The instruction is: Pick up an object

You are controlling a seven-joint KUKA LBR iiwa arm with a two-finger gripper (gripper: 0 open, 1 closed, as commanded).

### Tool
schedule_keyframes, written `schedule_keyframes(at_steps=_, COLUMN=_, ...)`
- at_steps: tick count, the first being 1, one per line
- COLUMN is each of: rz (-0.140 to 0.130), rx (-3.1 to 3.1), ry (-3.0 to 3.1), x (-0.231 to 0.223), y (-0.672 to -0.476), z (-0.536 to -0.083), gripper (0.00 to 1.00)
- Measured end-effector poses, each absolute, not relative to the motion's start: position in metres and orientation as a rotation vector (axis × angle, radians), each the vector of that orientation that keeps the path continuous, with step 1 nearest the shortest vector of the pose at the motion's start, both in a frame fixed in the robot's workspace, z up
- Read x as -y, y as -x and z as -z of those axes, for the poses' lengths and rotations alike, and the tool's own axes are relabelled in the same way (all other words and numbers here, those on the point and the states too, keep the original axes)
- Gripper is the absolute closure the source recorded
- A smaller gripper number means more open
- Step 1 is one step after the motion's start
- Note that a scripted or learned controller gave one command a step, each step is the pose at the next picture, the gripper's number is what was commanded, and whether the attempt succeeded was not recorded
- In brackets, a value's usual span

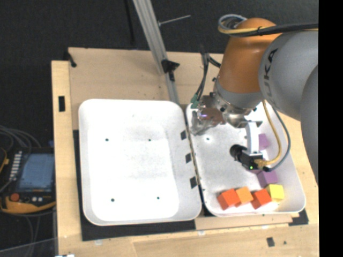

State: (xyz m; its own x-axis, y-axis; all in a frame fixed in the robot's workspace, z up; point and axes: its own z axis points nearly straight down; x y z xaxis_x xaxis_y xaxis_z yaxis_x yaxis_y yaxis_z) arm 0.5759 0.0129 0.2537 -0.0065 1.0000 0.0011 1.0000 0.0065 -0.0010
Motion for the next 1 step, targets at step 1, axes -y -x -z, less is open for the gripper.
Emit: schedule_keyframes(at_steps=1, rz=0.0, rx=2.228, ry=2.21, x=-0.0646, y=-0.5657, z=-0.2577, gripper=1.0)
